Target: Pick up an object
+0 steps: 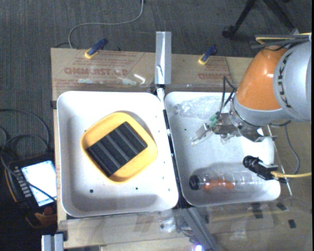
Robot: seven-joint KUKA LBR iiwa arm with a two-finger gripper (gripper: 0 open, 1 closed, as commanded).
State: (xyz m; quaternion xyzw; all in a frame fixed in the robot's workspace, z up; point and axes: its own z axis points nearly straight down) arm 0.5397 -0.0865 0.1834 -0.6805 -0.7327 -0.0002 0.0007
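Grey arm w/ orange band, "KUKA" on it; gripper low in right white bin. Clear plastic bottle at bin's 6 o'clock. Cardboard reads "CHEM...".

Brown bench carrying two shallow white bins side by side: left bin, right bin. Upright metal post at the far edge between them. Blue-and-yellow clamps at far left and far right.
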